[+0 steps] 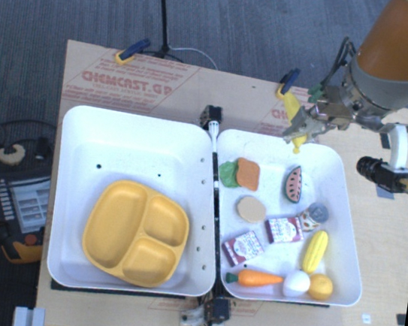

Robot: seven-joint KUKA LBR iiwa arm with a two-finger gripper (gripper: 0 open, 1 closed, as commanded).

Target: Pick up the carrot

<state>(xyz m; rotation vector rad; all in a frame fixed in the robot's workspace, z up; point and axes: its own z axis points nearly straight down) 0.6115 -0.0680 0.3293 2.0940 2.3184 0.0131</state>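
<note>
Carrot [259,279] lies flat along near edge of right bin [353,190], touching white egg [295,284]. Gripper [299,138] hovers above bin's far rim, well apart from carrot; opening cannot be judged; nothing visibly held.

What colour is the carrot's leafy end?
Green, on an orange carrot lying at the near edge of the right bin. It shows in the camera view.

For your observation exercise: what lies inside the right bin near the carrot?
The carrot lies along the right bin's near edge, beside a white egg and an orange ball. Anything beneath them is hidden.
</note>
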